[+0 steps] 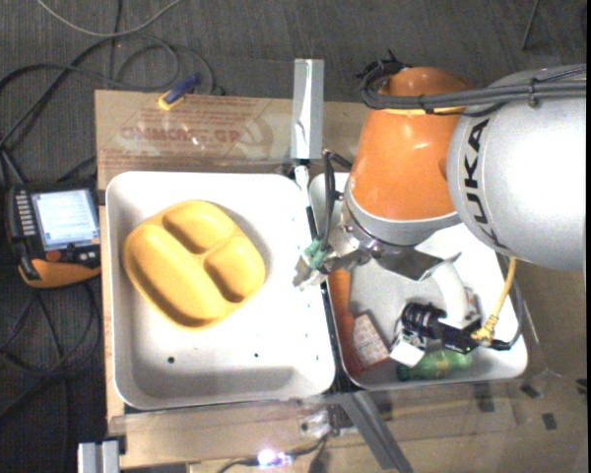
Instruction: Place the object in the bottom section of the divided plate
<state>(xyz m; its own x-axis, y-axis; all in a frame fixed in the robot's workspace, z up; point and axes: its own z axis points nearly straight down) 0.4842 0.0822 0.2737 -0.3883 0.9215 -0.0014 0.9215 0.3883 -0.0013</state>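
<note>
Apparently the two-finger gripper (313,261) hangs over the rim between the white bins; I cannot tell its jaw state or whether it holds anything. Well to its left, the yellow three-section divided plate (194,261) lies in the left white bin (227,363).

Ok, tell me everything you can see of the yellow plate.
The plate is a yellow, rounded, matte plastic-looking dish with three moulded sections: a long one on its lower-left side and two smaller ones toward the upper right. It lies flat, turned at an angle, on the floor of the left bin, in its upper-left part. Its sections look bare. Nothing touches it; the tool is apart, at the bin's right wall.
</note>
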